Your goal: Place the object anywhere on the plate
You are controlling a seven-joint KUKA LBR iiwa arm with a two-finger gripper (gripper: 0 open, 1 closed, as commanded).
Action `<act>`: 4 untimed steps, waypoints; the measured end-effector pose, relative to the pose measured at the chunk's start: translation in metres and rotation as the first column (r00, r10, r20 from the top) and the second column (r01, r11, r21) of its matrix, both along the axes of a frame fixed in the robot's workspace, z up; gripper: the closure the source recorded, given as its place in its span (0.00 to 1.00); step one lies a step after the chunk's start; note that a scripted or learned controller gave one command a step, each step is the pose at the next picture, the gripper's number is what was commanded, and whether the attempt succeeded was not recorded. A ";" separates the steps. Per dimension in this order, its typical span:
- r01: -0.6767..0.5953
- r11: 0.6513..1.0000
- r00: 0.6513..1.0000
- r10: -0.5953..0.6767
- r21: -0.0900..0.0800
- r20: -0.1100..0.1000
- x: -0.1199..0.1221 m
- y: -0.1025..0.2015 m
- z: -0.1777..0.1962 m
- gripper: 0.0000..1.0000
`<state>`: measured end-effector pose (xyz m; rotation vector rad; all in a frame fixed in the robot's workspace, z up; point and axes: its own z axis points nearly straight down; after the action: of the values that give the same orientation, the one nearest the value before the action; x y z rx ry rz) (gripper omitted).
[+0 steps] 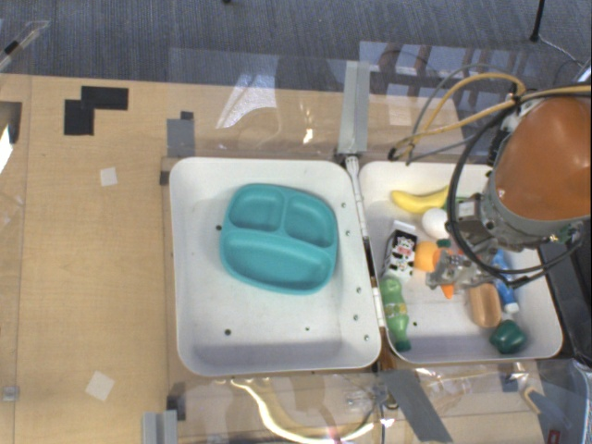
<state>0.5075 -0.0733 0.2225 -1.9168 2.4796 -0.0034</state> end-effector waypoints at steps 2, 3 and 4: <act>0.085 0.996 0.996 -0.085 0.001 0.001 0.047 0.073 -0.007 0.00; 0.031 1.000 1.000 -0.031 0.003 0.002 0.096 0.119 0.005 0.00; 0.036 0.999 0.999 -0.036 0.005 0.016 0.140 0.168 0.150 0.00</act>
<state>0.6477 0.0947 0.3723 -1.8627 2.5014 -0.0127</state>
